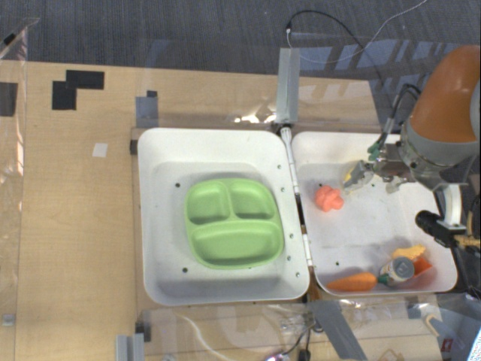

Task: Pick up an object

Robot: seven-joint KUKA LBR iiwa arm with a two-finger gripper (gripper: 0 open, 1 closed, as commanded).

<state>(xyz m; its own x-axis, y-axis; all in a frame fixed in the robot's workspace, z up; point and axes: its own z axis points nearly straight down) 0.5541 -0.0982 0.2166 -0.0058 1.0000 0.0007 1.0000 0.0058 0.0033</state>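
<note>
1. Two shallow white plastic bins side by side on a pale wooden bench: left bin, right bin, rims touching along the middle divide
2. One light green plastic plate with three compartments, lying flat in the middle of the left bin
3. One small pink-orange lumpy toy piece in the right bin, near that bin's left wall, in its upper half
4. One long orange carrot-shaped toy along the right bin's near rim, lying roughly level
5. One small cluster of toys in the right bin's near right corner: a yellow piece, an orange-red piece and a round grey-topped thing, pressed together, just right of the carrot-shaped toy; exact shapes too small to tell
6. One grey arm with an orange band, reaching in from the right over the right bin's far right part
7. One two-finger gripper at the arm's end, above the right bin's upper middle, pointing left toward the pink-orange piece but apart from it, just up and to the right of it
8. Cannot tell how far the gripper stands apart or closed; nothing seen in its grasp, all toys lying on the bin floor
</note>
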